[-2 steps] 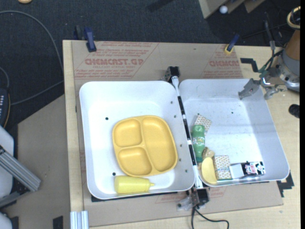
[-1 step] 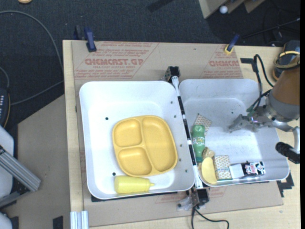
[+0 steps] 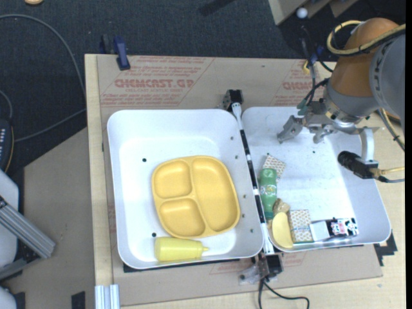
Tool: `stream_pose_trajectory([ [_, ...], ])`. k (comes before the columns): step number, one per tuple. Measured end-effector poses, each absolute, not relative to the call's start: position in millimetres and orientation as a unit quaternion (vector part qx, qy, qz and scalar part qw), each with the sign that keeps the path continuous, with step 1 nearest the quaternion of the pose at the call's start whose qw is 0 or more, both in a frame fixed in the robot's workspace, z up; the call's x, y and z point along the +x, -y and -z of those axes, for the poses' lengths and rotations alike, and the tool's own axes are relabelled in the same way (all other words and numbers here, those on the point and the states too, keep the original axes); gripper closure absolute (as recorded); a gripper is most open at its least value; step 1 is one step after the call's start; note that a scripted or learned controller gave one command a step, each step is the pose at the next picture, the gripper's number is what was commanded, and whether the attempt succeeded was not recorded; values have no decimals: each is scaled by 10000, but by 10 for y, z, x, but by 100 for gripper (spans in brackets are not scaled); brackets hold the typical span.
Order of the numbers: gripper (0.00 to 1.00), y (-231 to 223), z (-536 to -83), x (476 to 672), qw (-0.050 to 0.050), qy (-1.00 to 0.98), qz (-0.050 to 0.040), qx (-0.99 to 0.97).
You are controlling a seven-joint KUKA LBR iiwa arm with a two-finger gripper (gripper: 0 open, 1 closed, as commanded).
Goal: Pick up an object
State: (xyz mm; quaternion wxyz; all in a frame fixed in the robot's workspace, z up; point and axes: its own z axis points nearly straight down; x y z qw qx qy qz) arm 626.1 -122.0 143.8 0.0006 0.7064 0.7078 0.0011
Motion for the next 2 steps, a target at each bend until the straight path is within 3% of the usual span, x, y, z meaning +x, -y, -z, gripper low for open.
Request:
stream_pose_trajectory([
  [1,0,950,-841,6085,-13,-7073,5,7069],
  [2,0,935,-843,5770,-13,-7069,5,7073],
])
